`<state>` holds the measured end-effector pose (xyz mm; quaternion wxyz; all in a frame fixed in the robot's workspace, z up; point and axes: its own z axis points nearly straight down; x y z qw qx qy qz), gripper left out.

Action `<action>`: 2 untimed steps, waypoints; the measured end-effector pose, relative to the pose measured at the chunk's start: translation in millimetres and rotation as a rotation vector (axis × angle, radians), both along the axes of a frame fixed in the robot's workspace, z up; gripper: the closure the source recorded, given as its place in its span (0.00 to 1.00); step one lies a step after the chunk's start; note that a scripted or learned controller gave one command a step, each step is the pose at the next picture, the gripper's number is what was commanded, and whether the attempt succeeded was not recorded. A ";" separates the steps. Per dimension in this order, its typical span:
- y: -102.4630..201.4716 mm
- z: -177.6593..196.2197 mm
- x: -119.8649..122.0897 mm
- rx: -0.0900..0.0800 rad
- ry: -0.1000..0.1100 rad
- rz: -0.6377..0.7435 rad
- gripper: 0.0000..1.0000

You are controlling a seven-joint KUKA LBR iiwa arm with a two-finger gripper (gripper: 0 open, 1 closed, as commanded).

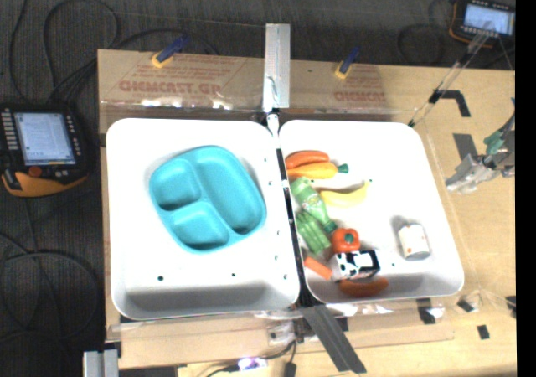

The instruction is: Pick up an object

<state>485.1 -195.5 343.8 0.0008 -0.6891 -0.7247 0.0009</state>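
The right bin (427,157) holds several toy items along its left side: an orange piece (306,157), an orange-yellow piece (320,171), a yellow banana (345,194), a green bottle-like item (311,214), a red piece (345,240), a black-and-white figure (357,263) and a flat red piece (365,286). A small white cylinder (413,240) lies apart at the bin's right. In the left bin (126,283) rests a blue divided tray (205,197). My gripper (473,170) sits at the right edge of the view, outside the right bin and away from all items.
A teach pendant (40,149) lies on the floor at the left, another (483,18) at the top right. Cardboard (193,82) with clamps backs the bins. A metal post (277,61) stands behind the seam between the bins. Cables run across the dark floor.
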 end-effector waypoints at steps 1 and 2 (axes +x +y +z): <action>-18.4 3.7 -0.4 -0.003 -0.001 0.121 1.00; 10.3 -2.9 0.1 0.000 0.000 -0.038 1.00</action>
